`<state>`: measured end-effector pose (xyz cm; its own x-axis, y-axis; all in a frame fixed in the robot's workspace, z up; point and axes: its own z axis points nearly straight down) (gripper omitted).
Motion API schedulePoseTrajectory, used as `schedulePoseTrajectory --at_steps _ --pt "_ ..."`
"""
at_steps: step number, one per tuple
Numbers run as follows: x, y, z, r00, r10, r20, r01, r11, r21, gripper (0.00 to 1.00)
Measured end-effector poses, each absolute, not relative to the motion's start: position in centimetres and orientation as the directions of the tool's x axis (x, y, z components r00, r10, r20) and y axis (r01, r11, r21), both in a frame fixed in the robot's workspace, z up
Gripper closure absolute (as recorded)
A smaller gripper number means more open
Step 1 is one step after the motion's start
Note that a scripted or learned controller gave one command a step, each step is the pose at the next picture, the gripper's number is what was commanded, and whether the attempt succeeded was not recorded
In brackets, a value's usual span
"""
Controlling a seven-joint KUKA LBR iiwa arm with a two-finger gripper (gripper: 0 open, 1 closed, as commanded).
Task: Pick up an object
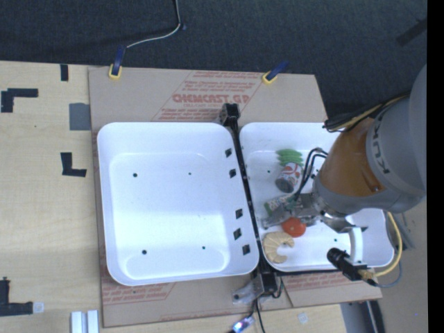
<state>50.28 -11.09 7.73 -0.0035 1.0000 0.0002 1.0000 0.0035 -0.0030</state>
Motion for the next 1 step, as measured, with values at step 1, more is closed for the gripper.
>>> schedulePoseTrajectory --at_steps 1 --pt "50.47 -11.38 9.56 -0.001 1.0 -0.001 1.0 0.001 0.003 1.0"
